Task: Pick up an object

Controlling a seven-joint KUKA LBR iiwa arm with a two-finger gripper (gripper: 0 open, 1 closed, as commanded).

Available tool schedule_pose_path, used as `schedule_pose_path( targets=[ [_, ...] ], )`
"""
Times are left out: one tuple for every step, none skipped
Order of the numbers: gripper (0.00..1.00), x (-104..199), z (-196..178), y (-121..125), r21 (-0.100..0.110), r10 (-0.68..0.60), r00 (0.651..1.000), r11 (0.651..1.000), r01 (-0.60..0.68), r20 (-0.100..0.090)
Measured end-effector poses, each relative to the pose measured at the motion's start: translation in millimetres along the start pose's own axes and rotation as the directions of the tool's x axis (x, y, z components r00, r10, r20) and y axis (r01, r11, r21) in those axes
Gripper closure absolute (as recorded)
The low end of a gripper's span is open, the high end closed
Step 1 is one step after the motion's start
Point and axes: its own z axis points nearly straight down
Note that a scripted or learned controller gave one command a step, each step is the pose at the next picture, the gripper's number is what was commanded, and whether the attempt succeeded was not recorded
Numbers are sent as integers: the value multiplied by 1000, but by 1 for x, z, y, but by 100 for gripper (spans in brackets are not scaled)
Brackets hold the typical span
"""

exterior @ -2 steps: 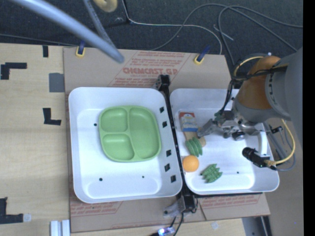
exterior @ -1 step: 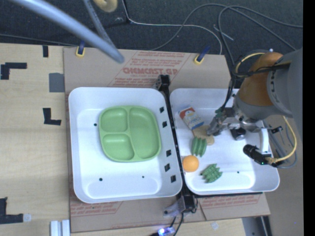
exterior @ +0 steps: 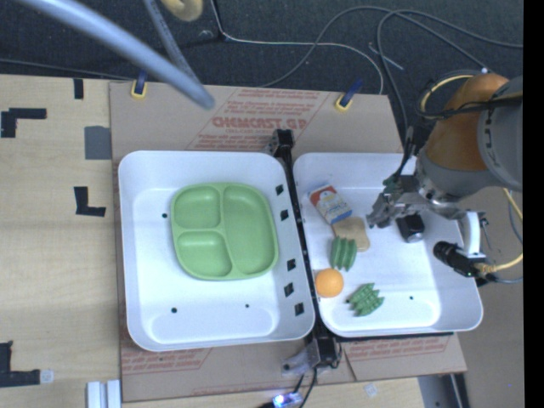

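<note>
Over the right bin [exterior: 459,308], at its arm-side half, the gripper [exterior: 393,204] is seen hanging from the grey wrist, its dark fingers pointing toward the cluster of objects; whether they are spread or closed cannot be told from this slant, and nothing is seen between them. Just beside the gripper, on its far side from the arm, a tan block [exterior: 352,233] lies against a small red-and-white carton [exterior: 327,202], with a green ribbed piece [exterior: 343,252] touching the block's lower edge. Since these three crowd each other, a descent there would be best centred on one piece alone, so that a neighbour is not pinched or pushed. Farther off, toward the bin's front wall, an orange ball [exterior: 329,282] and a green leafy piece [exterior: 365,299] sit more apart and are judged easier targets. Farthest away, in the left bin [exterior: 144,313], a green divided plate [exterior: 224,230] lies flat.
</note>
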Motion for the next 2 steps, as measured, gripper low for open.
schedule_pose_path(
  targets=[
    [100, 7, -44, 0, -1, -1, 1000, 1000, 1, 0],
    [100, 8, -80, 1, 0, -1, 1000, 1000, 1, 0]
  ],
)
